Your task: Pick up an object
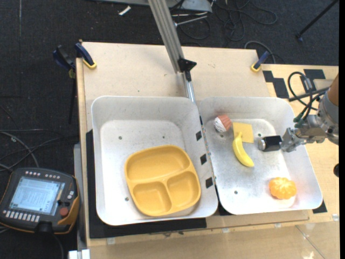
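Right white bin (253, 190), tool (295, 139) over its right side, near banana (242, 151), opening cannot be told

No legible text, labels, numbers; pendant screen (26, 194) too blurred to read.

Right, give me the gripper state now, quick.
Gripper: cannot be told from this view. It hangs over the right bin, to the right of the banana.

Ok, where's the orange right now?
In the camera view the orange sits in the right bin, near its front right corner, apart from the banana to its upper left.
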Motion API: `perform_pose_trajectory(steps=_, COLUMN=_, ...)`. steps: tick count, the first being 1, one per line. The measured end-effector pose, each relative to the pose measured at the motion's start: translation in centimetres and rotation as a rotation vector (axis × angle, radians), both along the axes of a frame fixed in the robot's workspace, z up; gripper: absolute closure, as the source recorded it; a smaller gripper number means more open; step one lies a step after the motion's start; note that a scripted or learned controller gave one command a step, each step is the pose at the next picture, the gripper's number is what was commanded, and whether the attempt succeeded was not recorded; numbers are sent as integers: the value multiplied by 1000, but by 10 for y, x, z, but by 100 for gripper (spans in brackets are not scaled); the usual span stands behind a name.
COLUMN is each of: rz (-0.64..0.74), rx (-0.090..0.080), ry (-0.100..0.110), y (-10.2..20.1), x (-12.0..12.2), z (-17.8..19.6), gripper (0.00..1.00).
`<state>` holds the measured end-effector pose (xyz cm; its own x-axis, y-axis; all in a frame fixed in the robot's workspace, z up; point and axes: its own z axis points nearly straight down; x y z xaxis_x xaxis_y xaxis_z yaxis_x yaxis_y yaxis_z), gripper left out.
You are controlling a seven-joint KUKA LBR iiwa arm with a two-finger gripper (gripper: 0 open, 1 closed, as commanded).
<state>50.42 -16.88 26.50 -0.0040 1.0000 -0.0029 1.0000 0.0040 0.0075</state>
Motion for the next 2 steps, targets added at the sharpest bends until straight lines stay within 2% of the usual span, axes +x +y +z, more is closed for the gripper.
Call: perform_pose_trajectory(steps=2, rz=4, rx=5, ry=9, y=101, x=10, z=-28, gripper=100)
